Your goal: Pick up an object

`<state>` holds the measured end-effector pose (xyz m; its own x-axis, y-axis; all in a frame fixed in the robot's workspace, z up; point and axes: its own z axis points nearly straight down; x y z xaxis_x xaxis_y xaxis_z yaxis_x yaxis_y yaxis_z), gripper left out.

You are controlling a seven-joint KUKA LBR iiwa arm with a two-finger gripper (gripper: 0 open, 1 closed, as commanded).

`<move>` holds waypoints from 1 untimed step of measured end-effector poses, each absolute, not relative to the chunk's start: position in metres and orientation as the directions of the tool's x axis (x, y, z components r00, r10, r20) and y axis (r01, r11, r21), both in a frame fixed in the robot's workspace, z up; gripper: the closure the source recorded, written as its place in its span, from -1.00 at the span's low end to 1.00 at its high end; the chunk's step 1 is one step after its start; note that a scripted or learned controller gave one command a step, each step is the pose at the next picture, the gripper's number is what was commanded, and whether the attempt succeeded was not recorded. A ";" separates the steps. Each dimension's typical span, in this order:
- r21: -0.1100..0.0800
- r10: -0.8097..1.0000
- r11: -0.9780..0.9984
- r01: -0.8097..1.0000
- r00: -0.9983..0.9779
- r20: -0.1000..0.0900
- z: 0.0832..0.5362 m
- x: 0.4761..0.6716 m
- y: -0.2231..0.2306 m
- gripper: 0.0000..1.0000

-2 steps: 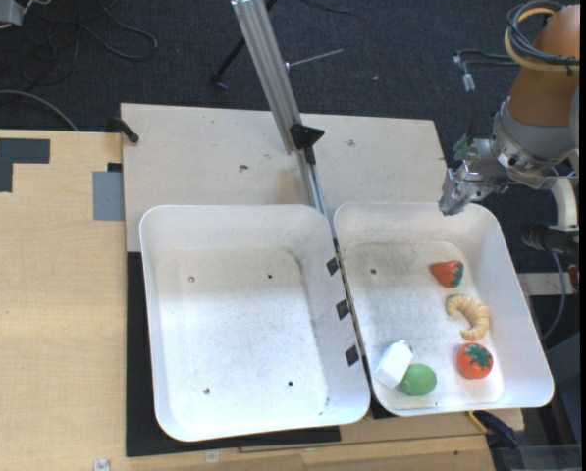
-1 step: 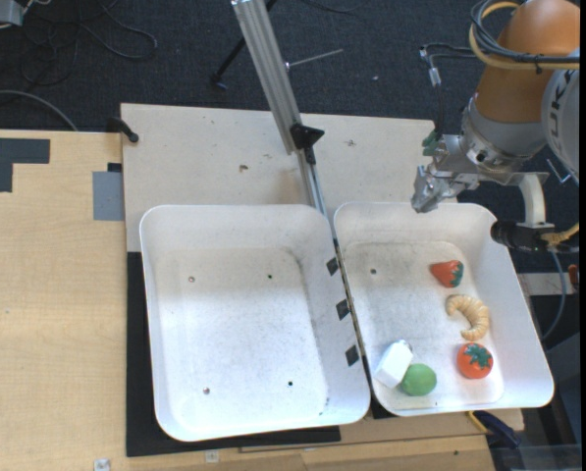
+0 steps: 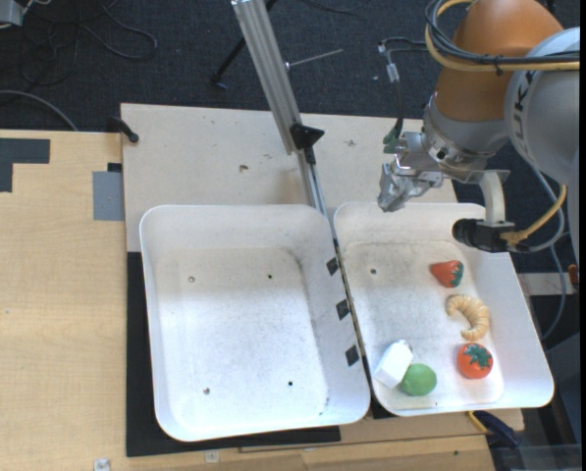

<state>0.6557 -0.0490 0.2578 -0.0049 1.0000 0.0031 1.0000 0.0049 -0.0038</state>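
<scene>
Jaws [image 3: 395,199] hang above the far rim of the right bin, and whether they are parted or closed, or grip anything, I cannot tell at this angle. Beneath and around them spreads the pale wooden counter [image 3: 47,292]. To their left lies the larger shallow white plastic bin [image 3: 175,226]; directly below them sits the second white bin [image 3: 528,356]. Well below the jaws, toward the near edge, rest a curved tan croissant-shaped toy [image 3: 469,314], a white block [image 3: 394,363] touching a green ball [image 3: 418,380], a red tomato-like toy [image 3: 475,360], and, nearest the jaws, a small red strawberry-like toy [image 3: 448,273].
</scene>
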 end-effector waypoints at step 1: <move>-0.004 1.000 0.005 1.000 -0.005 0.002 0.260 0.656 0.002 1.00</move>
